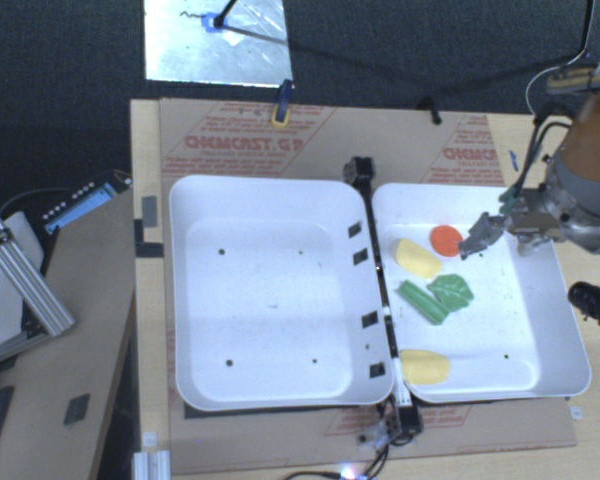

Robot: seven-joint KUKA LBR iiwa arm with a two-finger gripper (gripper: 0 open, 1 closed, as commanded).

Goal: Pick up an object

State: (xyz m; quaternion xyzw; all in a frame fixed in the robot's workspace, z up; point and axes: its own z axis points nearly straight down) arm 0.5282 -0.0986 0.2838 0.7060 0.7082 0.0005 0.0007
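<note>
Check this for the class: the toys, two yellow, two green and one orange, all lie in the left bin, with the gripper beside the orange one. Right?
Not quite. The camera view shows the yellow toys, green toys and orange toy in the right bin, not the left bin. The gripper is indeed beside the orange one.

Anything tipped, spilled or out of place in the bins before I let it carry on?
Nothing stands out. The orange piece, green piece and two yellow pieces lie loose in the right bin, with the gripper beside the orange one.
</note>
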